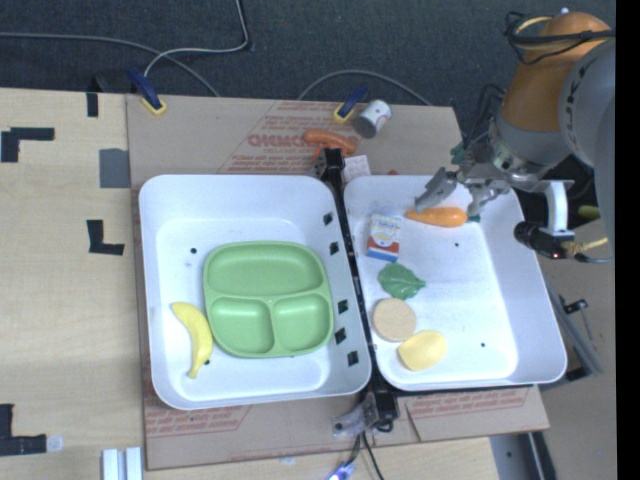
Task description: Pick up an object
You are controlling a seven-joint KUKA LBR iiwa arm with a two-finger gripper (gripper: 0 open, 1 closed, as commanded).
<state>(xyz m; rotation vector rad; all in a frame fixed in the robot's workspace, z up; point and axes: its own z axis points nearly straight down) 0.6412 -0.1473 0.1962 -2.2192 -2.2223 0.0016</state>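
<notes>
The tool (pixel 452 196) sits at the upper right of the frame, over the far end of the right bin (pixel 520 318), its two fingers spread apart with the orange carrot (pixel 440 217) just below them. No finger visibly clamps the carrot, so the tool counts as released. Likely risk: the carrot is tapered and smooth, and a closure near its thin end could squeeze it out sideways. The small carton (pixel 384 236) lies close by and could be nudged if the approach drifts left.

Grey arm (pixel 560 98) reaching in, jaws spread downward
</notes>
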